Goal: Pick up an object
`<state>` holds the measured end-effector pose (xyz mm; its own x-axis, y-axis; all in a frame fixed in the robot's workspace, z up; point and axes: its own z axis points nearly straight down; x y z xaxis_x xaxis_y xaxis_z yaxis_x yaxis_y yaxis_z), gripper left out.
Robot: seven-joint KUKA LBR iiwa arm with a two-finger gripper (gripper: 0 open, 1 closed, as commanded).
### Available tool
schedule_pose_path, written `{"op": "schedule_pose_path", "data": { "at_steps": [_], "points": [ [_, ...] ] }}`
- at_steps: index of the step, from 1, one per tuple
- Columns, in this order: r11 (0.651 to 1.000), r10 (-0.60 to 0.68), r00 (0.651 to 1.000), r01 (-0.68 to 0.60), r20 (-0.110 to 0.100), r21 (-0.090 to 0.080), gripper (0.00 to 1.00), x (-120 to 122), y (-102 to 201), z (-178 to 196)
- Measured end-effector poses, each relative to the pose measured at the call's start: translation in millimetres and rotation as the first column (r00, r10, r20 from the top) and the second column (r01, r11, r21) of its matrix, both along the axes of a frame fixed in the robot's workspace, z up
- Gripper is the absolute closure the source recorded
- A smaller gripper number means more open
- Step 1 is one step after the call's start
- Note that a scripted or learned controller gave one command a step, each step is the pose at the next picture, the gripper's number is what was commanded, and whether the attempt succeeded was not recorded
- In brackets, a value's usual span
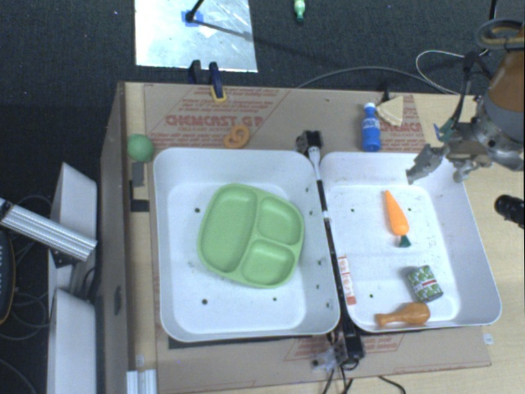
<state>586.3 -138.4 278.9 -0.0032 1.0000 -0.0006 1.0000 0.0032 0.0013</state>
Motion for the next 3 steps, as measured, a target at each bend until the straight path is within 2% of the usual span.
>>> {"op": "schedule_pose_path", "data": {
  "at_steps": [1,2,3],
  "points": [
    [1.000,-0.002,1.000,0.002,-0.004,0.001,0.00,12,-24,-143],
    [1.000,0.001,1.000,-0.001,-0.001,0.001,0.00,59,-7,-195],
    [1.000,0.003,1.000,-0.003,0.003,0.000,1.00,60,-8,-184]
  ]
}}
